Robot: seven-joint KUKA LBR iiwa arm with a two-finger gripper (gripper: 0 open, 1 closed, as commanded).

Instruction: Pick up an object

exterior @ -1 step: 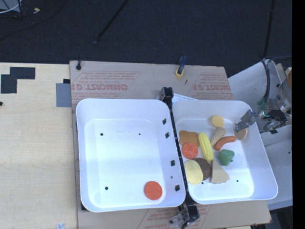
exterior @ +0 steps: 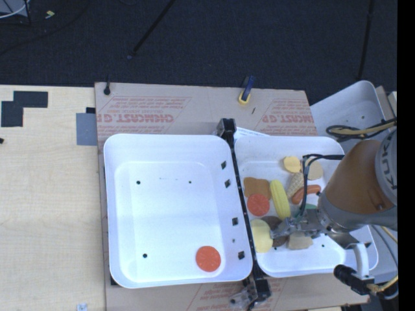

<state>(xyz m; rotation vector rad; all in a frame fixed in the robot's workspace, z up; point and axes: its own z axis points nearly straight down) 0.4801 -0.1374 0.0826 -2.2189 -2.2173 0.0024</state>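
A wooden desk (exterior: 45, 193) carries a cardboard sheet (exterior: 194, 109) with two white bins. The left bin (exterior: 123, 173) holds one orange disc (exterior: 208, 258) near its front edge. The right bin (exterior: 272, 144) holds a heap of toy food: a brown slab (exterior: 256, 186), a red disc (exterior: 258, 205), a yellow corn cob (exterior: 280, 198) and a pale yellow lump (exterior: 262, 235). The claw (exterior: 293, 232) sits low over this heap; its state cannot be made out, and the arm (exterior: 360, 186) hides the bin's right part

The arm (exterior: 363, 186) hides the right bin's (exterior: 272, 267) far side.
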